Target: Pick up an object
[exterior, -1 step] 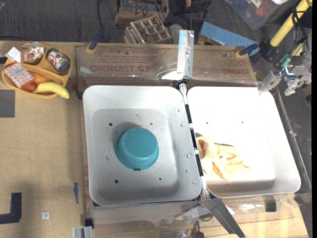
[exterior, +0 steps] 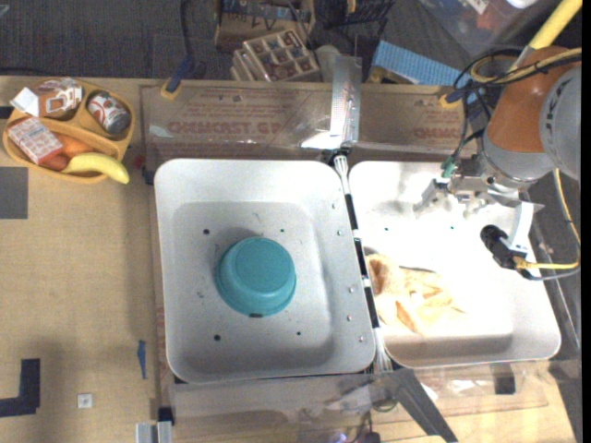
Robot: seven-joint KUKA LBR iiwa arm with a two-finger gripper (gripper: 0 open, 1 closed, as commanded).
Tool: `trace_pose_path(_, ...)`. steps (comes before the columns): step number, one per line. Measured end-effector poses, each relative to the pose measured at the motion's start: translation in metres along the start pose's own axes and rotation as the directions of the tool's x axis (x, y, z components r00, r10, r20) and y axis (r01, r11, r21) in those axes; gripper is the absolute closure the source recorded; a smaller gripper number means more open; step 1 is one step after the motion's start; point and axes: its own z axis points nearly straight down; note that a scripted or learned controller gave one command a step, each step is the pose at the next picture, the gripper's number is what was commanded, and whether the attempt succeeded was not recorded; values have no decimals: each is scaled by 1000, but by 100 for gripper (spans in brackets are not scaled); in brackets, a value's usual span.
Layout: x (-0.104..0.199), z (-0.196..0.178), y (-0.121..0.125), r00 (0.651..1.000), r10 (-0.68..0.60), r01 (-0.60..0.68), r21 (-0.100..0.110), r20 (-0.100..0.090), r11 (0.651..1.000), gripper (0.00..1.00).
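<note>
Teal against white: an upturned bowl (exterior: 257, 275) sits alone near the middle of the left bin (exterior: 175, 247), while the grey-and-orange arm (exterior: 531, 118) reaches in from the right and holds its gripper (exterior: 459, 190) over the far part of the right bin (exterior: 526, 340). Whether the gripper is spread or clenched cannot be told against the glare, and nothing can be seen in its hold. The right bin contains a loose cluster of tan and orange pieces (exterior: 416, 298) lying toward its near left side, beside the wall shared with the other bin; the washed-out light leaves their exact nature unclear. The pick appears to be in its approach stage, with no object yet lifted. The nearest candidates are those tan pieces, so the next move would likely call for travelling toward the near left of the bin, then descending squarely over one piece. Off to the far left of the bench, a yellow dish (exterior: 23, 150) carries a banana (exterior: 97, 164) and small packaged goods.
</note>
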Motion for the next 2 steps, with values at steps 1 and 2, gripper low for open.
trace_pose_path(1,19,2,-48,987,-162,162,1,-1,987,0)
trace_pose_path(2,30,14,-139,920,-392,392,1,-2,920,0)
